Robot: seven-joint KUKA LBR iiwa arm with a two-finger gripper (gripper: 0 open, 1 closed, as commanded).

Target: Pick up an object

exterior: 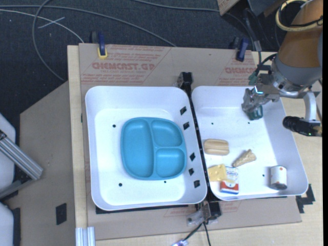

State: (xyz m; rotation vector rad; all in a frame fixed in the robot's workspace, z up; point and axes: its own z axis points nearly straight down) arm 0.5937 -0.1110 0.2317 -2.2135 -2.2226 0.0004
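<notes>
1. We are seeing a blue divided plate (153, 148) lying in the left bin (97, 137).
2. We are judging the bread roll (216, 147), in the right bin (292, 152), light and soft; its long axis runs left-right, so grip across its short width.
3. We are finding the gripper (254, 109) hovering well apart; we cannot tell how its claw stands.

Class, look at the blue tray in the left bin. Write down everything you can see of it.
The blue tray is a light blue, smooth, plastic-looking dish with rounded corners and three compartments: one long, two smaller. All three look bare. It lies flat, slightly turned, near the middle of the left bin, resting on its white floor. Nothing else touches it.
</notes>
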